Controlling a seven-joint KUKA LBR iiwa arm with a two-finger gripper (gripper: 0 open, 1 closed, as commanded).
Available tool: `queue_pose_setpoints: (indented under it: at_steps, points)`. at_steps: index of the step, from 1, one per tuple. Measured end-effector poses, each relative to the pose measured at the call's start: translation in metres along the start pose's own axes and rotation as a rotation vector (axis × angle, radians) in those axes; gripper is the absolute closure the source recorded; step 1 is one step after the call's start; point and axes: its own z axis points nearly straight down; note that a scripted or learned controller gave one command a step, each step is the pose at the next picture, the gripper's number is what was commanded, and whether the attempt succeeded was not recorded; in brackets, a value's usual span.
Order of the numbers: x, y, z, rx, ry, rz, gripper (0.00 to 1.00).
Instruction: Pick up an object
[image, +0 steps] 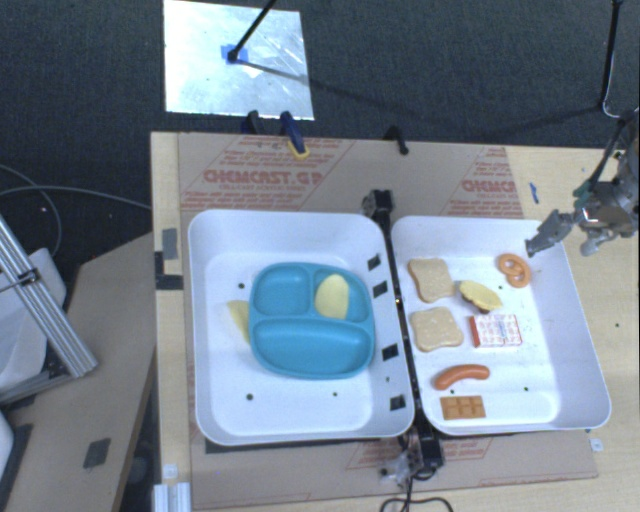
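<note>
end effector (566, 232): grey metal, two slim fingers (546, 238), the tips darker
wrist block: silver-grey, boxy, with small dark fittings, partly cut off by the frame edge
cable: thin and dark, looping down above the wrist
surface: bare metal, no markings legible
</note>
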Motion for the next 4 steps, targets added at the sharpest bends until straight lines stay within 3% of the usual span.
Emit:
queue_pose_setpoints:
  at_steps: [1,2,3,4]
  points:
    - [0.046,-0.037,0.088,0.009,0.005,-0.003,0.0]
    - [0.029,-0.076,0.169,0.009,0.003,0.005,0.0]
    - [0.11,-0.089,0.144,0.003,0.004,-0.005,0.0]
    - [0.12,-0.096,-0.021,-0.015,0.0,-0.005,0.0]
